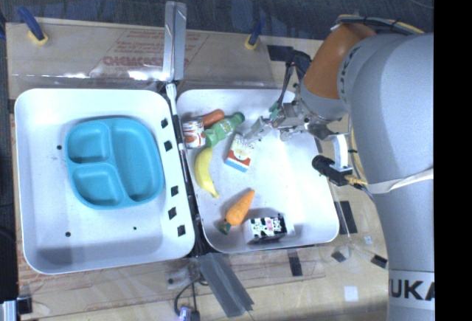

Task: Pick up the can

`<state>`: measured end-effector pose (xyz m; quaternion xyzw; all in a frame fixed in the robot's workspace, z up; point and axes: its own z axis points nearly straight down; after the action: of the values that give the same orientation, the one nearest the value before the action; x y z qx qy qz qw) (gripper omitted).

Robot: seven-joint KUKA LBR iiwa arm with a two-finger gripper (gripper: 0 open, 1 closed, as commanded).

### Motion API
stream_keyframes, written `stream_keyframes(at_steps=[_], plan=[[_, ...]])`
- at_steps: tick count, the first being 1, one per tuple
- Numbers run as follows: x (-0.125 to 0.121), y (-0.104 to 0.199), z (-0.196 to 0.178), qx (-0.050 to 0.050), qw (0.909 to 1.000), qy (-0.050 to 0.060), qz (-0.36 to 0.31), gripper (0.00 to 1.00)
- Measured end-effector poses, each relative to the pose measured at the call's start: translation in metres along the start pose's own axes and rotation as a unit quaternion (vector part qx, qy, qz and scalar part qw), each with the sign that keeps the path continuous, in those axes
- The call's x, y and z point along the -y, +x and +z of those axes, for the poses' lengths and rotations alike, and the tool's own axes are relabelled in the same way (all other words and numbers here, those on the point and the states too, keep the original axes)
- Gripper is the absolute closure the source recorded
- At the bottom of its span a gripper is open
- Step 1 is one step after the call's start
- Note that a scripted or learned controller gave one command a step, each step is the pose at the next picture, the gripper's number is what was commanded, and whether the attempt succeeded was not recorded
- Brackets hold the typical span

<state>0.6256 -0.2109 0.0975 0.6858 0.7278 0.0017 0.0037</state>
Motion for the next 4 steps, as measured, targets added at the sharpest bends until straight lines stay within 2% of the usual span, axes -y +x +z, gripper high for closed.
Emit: stream_keyframes(at_steps=[1, 2, 3, 4], plan=[[0.009, 0.021, 0.0, 0.0, 0.9977, 0.001, 0.067, 0.0], [-0.027, 0.052, -0.055, -0.002, 0.9953, 0.005, 0.096, 0.0], [0.036, 0.111, 0.001, -0.001, 0.9967, 0.007, 0.08, 0.0], [0.005, 0.153, -0.095, -0.001, 0.9793, 0.005, 0.203, 0.0]])
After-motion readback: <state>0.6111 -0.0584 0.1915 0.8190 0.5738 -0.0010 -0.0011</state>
